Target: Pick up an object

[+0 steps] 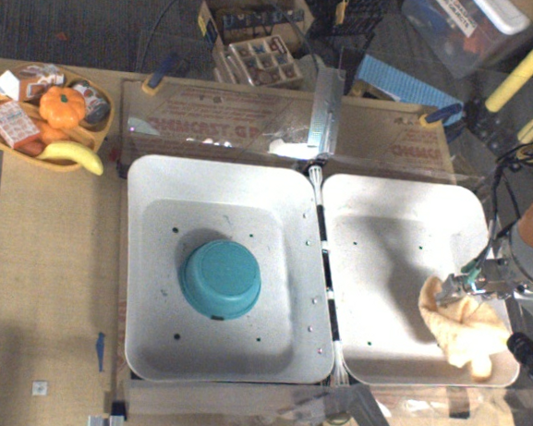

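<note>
At the bottom of the camera view, closest to the lens, the front rims of two shallow white plastic bins are seen side by side on the tan wooden table (38, 280). In the left bin (147, 197), a round teal plastic bowl (222, 279) is set upside down near the middle of the floor, apart from every wall. In the right bin (387, 218), a crumpled pale yellow cloth (464, 334) is bunched against the right front corner, with part of it lying up on the rim.

The tool (464, 282) is lowered over the upper left part of the cloth, at the end of the grey arm that enters from the right. Its tips are met by the fabric, and a small fold of cloth appears to be gathered there, but whether the tool is clenched or released cannot be told from this view. The cloth is seen resting on the bin floor and rim, not raised.

On the far left corner of the table, a shallow yellow dish (4, 133) is placed, carrying an orange toy pumpkin (62, 106), a yellow toy banana (72, 154) and small printed packets. Behind the bins, a flat brown cardboard sheet (219, 115) is laid along the back edge.
</note>
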